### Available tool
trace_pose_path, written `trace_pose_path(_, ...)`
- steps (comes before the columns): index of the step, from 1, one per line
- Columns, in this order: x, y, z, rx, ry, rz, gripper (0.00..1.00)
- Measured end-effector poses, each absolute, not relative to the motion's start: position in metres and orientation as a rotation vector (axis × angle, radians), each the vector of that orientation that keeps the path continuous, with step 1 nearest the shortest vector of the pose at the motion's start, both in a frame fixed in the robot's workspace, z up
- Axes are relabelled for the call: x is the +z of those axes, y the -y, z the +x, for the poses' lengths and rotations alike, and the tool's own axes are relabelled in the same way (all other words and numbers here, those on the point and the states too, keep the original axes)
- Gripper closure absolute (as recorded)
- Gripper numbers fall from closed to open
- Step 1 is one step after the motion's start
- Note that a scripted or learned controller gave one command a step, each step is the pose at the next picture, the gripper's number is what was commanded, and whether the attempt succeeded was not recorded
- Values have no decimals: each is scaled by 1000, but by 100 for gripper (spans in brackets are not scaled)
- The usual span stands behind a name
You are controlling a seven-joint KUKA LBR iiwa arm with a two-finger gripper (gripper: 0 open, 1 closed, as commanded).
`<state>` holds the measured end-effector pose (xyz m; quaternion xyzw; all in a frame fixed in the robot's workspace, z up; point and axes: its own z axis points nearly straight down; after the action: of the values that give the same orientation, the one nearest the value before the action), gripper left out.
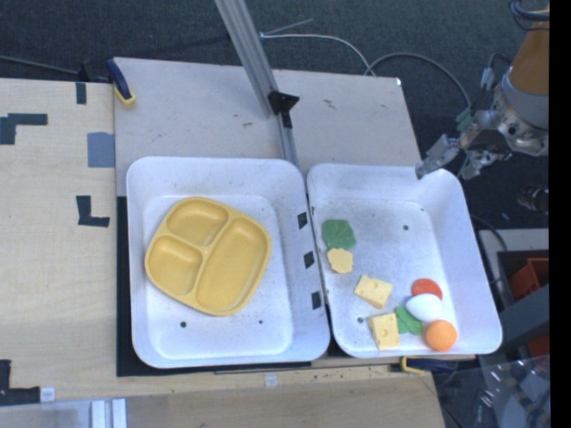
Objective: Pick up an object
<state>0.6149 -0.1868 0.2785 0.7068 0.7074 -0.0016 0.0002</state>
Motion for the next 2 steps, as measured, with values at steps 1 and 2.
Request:
trace_pose_path(1,213,172,559,-10,-2228,2228,0)
trace_pose_path(2,187,54,529,-3,-2234,2218,0)
